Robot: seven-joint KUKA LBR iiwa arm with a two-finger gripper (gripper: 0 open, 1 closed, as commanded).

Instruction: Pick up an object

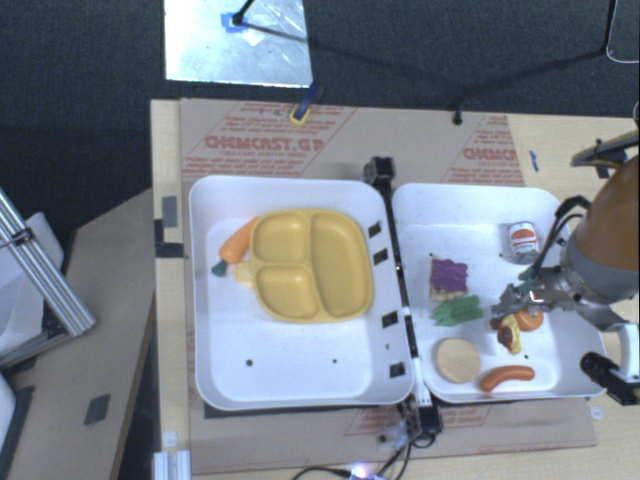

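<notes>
Brown cardboard (260,138) lines the bench (110,268) on dark carpet (80,68).

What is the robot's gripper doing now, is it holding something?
Gripper: cannot be told; it sits low in the right bin by the small orange and yellow toys.

- Arm (610,238) is reaching in from the right, its gripper (522,306) hanging low over the right bin (478,196).
- Yellow divided plate (308,265) is lying in the left bin (290,373), orange carrot (237,240) touching its rim.
</notes>
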